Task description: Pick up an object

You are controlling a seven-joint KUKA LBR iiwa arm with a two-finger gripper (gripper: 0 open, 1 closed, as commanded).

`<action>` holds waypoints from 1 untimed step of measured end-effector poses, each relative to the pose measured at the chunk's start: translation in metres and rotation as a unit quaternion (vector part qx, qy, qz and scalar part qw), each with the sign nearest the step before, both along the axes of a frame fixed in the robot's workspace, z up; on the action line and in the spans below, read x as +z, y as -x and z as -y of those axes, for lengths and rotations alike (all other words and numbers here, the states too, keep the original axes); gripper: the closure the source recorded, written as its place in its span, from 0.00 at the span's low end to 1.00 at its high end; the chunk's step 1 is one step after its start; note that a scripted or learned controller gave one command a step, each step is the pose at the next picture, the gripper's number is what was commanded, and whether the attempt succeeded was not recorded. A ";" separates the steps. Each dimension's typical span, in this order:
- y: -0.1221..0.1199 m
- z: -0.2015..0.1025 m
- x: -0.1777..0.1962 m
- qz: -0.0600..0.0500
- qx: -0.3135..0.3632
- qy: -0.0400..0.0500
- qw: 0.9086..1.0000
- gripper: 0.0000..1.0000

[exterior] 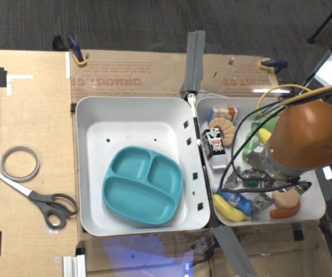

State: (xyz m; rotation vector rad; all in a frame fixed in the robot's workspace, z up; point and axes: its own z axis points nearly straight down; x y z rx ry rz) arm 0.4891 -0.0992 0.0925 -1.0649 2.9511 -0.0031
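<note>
The right bin [316,209] holds several small objects. A yellow banana [230,210] lies at its front next to a blue item [239,201]. A beige round piece [286,198] and an orange-red sausage shape [282,213] sit at the front right. Further back are a black-and-white box [213,142], a tan ridged item [226,128], a red-and-white can [223,113] and a green bottle [252,144]. My gripper [253,178] hangs low over the middle of this bin, under the orange band [301,134], amid cables. The arm hides what lies directly beneath it.
The left bin [90,154] holds a teal divided plate [142,184]. On the wooden bench to the left lie scissors [41,201] and a roll of tape [19,162]. Blue clamps [76,49] hold cardboard behind the bins.
</note>
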 end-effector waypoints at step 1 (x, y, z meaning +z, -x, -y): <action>-0.002 0.002 0.010 0.003 -0.002 0.001 1.000 1.00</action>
